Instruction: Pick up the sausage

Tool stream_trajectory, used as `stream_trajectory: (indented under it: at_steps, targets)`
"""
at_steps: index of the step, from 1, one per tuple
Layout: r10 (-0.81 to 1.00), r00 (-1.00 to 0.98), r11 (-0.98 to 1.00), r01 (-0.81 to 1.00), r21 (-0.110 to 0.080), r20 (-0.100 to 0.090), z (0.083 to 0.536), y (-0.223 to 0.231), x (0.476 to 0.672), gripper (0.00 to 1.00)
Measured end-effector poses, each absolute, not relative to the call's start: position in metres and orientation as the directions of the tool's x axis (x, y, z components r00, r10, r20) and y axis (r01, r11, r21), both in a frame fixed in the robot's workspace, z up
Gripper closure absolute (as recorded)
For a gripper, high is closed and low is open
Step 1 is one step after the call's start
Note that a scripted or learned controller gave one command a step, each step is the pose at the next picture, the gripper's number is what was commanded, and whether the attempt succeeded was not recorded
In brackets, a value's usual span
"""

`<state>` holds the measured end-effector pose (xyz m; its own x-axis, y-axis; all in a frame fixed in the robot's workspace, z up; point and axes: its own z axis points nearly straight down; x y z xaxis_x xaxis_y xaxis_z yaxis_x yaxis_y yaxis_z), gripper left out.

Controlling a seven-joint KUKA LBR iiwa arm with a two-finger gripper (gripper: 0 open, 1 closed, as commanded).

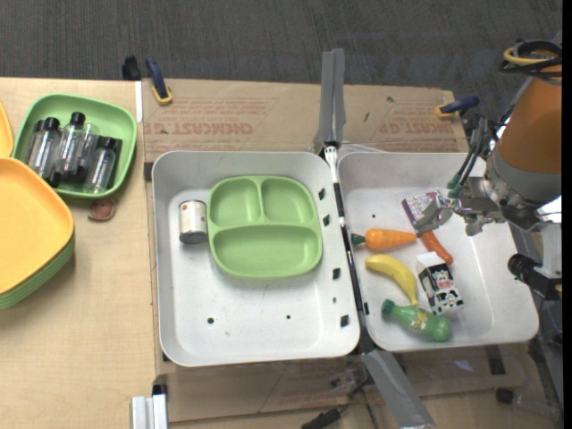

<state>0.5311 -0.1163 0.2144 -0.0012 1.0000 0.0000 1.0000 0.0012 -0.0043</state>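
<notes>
**Gripper poised over the sausage in the right bin**

Fingers [440,211] of the gripper [444,214] look spread apart to me, with nothing between them; they hang just above the upper end of the sausage [437,246], though the slant of the camera keeps me from saying whether a tip touches it. The sausage, a short reddish-orange piece, lies flat on the floor of the right bin [500,329], near the middle of it.

What worries me is the crowding. A toy carrot [391,238] lies just left of the sausage with its thick end almost against it, a small white carton [439,286] sits just below the sausage's lower end, a purple-and-white packet [418,206] lies right by the fingers, and a banana [395,273] curves below the carrot. A green bottle [418,322] lies lower still, near the front wall. If I close from here, one finger could come down on the carrot or the packet instead, and I would lift the wrong thing or nothing. The sausage is also round and smooth by the look of it, so a pinch near its end may squirt it sideways.

Its long axis runs diagonally, from upper left, under the gripper, to lower right, toward the carton. I judge a grasp across that axis, nearer the middle, to be safer.
</notes>
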Motion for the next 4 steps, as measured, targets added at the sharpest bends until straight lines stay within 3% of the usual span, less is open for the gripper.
stream_trajectory:
  at_steps: [1, 2, 3, 4]
  targets:
    - [1.0, -0.012, 0.012, 1.0, -0.003, 0.0, 0.136, -0.144, 0.551, 0.0]
    - [0.999, -0.044, 0.044, 0.999, 0.012, -0.005, 0.097, -0.157, 0.587, 0.0]
    - [0.999, -0.04, 0.04, 0.999, 0.009, -0.004, 0.105, -0.158, 0.586, 1.0]
    - [0.98, 0.201, -0.201, 0.98, -0.001, -0.002, 0.198, -0.132, 0.622, 1.0]
